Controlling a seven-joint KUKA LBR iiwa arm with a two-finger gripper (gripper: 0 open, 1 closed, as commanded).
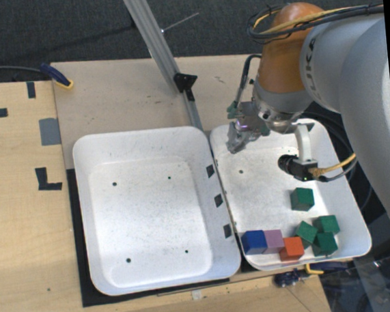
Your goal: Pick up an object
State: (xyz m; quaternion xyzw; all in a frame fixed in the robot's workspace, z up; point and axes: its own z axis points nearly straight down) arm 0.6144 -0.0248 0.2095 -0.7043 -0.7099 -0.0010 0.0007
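Several small blocks lie in the right bin (252,180). A blue block (254,241), a lilac block (274,239) and an orange block (293,247) sit in a row along its near edge. Green blocks (319,234) cluster beside them, and one green block (302,198) lies apart, farther back. My gripper (237,141) hangs over the bin's far left corner, well away from every block, with nothing seen between its fingers.
The left bin (92,162) stands beside the right one. A slanted metal pole (160,45) rises behind the bins. Black cable and a yellow-tipped connector (302,167) hang from the wrist over the right bin's middle.
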